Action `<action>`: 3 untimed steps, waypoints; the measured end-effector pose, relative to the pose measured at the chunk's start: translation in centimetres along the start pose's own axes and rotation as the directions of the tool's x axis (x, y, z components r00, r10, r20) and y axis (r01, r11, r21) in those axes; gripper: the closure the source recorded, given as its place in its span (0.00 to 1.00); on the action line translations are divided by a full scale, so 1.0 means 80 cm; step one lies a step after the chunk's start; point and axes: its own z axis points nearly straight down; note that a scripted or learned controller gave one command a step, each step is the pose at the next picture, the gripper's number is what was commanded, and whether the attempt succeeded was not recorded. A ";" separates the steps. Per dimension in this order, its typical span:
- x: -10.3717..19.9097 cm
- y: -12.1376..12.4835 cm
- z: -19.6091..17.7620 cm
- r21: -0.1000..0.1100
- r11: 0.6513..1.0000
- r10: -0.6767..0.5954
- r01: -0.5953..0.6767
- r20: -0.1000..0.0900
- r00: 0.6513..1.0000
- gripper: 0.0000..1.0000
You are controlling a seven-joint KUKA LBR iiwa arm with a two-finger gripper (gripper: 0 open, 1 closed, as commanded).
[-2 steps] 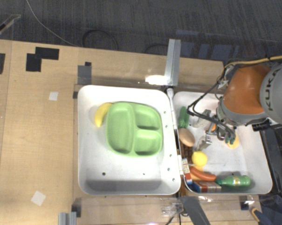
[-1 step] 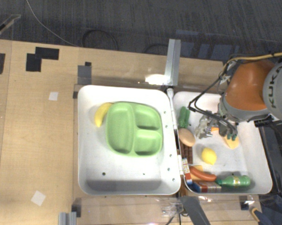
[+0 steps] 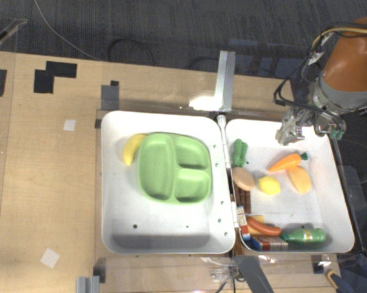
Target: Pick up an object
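gripper (image 3: 291, 133) upper right of frame, over right bin (image 3: 342, 198) | finger state: cannot tell | nearest: carrot (image 3: 285, 162) just below, long axis rising rightward | nothing held

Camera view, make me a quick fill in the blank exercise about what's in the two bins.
The green tray lies in the ____ bin.
The banana touches the tray's ____ edge.
The carrot lies in the ____ bin.
The end effector hangs over the right bin's ____ corner.
Missing words: left; left; right; upper right.
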 end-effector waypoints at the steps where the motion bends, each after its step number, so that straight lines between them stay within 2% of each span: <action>1: -0.002 0.002 -0.013 -0.001 1.000 -0.003 0.003 0.006 1.000 1.00; 2: -0.002 0.003 -0.012 -0.001 1.000 -0.004 0.004 0.005 1.000 0.00; 3: 0.038 0.005 0.139 -0.001 0.997 0.072 -0.072 -0.002 0.997 0.00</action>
